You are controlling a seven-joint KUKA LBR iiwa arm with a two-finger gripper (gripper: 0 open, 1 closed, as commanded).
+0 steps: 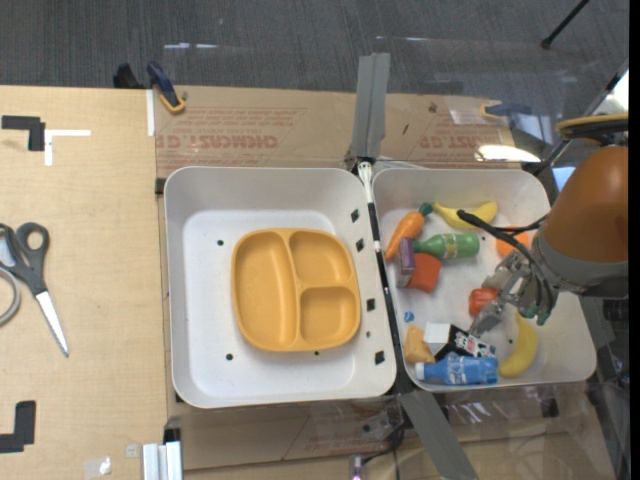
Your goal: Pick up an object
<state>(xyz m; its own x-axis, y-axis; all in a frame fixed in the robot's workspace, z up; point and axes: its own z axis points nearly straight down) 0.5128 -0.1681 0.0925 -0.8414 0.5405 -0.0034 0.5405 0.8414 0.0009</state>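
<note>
Toys (445,247) litter the right bin (520,182), where the arm's lowered tool (497,306) hangs with fingers spread.

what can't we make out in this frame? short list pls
- End effector, camera view: finger state unclear; small, and tangled visually with a red object.
- Right bin: its right edge is covered by the arm.
- Blue bottle: label too small to read.
- Scissors: left handle cut off by the frame edge.
</note>
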